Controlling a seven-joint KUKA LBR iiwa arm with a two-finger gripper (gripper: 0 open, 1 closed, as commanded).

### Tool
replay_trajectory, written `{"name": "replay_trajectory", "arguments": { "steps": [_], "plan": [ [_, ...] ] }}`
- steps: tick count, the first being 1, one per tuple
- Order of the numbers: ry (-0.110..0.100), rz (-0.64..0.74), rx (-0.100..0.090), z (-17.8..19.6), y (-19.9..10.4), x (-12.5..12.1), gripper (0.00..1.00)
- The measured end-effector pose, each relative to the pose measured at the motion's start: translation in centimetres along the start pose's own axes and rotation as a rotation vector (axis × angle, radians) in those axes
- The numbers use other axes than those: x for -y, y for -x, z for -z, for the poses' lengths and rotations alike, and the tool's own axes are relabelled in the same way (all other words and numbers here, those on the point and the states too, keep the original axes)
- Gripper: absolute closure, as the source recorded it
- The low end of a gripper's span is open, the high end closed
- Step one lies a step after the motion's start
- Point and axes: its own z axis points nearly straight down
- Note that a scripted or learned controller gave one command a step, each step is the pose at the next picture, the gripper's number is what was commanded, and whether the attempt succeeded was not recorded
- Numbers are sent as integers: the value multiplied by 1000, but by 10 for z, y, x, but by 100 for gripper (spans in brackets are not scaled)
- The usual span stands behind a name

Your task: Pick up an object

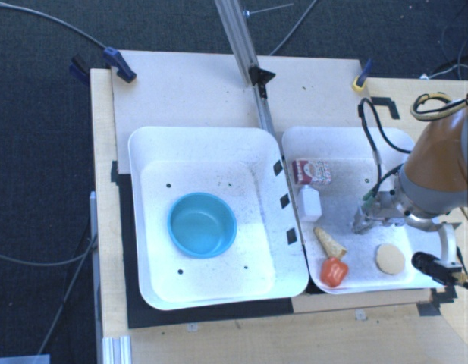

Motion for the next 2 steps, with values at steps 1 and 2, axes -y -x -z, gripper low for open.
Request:
{"name": "replay_trajectory", "arguments": {
  "steps": [1, 2],
  "plan": [
    [14, 4, 9, 48, -9, -5, 100],
    [16, 4, 8, 105, -11, 4, 100]
  ]
}}
